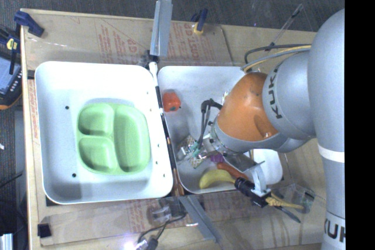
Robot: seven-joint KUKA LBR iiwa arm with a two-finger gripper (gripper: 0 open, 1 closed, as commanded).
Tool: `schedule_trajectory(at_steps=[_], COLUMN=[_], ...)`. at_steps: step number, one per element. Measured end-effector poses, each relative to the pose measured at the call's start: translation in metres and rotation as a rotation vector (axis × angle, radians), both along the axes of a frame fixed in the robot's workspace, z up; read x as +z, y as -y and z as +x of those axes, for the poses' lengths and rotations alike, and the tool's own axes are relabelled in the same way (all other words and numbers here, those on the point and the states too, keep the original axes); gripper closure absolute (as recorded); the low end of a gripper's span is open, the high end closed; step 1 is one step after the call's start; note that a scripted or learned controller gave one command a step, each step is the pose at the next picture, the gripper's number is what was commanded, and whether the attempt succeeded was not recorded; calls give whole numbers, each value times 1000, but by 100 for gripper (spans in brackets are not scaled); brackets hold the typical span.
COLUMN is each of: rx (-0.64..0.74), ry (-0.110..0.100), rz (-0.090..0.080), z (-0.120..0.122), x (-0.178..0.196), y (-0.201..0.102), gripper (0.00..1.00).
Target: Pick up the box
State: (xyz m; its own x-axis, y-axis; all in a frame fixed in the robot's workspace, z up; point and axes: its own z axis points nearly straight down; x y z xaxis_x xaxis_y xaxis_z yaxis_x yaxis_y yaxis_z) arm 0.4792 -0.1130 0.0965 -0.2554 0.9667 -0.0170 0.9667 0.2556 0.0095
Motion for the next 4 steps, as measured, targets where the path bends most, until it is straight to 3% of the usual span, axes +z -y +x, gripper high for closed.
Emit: schedule_trajectory(at_steps=[1,2,3,4], rx=[5,392,392,395], ry=[2,-15,-15,-19], rz=[0,9,9,13], z=[1,12,12,18], x=[10,139,139,27], y=[-1,58,58,84], gripper=[100,100,0,0])
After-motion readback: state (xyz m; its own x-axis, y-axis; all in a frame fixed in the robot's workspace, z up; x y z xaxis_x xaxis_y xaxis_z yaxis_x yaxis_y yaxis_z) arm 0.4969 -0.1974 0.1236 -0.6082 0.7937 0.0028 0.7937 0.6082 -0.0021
